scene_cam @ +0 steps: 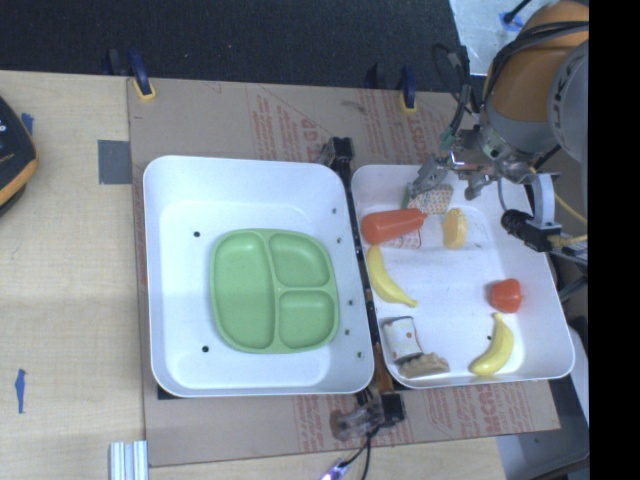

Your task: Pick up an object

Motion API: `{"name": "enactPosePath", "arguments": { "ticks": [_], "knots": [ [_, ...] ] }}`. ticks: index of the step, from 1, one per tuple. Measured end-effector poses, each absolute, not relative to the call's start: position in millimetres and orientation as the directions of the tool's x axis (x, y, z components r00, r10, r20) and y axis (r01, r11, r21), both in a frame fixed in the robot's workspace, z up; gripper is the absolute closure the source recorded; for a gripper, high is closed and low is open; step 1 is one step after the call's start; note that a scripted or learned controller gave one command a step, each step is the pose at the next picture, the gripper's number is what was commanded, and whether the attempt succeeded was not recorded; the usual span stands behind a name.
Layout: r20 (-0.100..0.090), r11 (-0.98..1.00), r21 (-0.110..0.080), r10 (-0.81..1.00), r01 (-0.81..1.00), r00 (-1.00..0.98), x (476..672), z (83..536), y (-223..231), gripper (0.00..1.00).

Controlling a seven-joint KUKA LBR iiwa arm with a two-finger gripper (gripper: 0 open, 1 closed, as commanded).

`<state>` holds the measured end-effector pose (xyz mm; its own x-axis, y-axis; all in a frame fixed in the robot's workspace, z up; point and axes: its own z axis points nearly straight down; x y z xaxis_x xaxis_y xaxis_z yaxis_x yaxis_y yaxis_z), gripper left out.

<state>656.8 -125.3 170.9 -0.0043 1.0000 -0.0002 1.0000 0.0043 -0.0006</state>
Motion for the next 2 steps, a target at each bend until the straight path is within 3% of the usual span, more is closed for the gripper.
{"name": "enactPosePath", "arguments": {
  "ticks": [1, 2],
  "knots": [
    [0.000, 0.002, -0.005, 1.000, 1.000, -0.002, 655.5, 116.4, -179.5, 0.00],
    [-0.004, 0.005, 0.003, 1.000, 1.000, -0.005, 654.0, 96.2, -149.4, 0.00]
  ]
}}
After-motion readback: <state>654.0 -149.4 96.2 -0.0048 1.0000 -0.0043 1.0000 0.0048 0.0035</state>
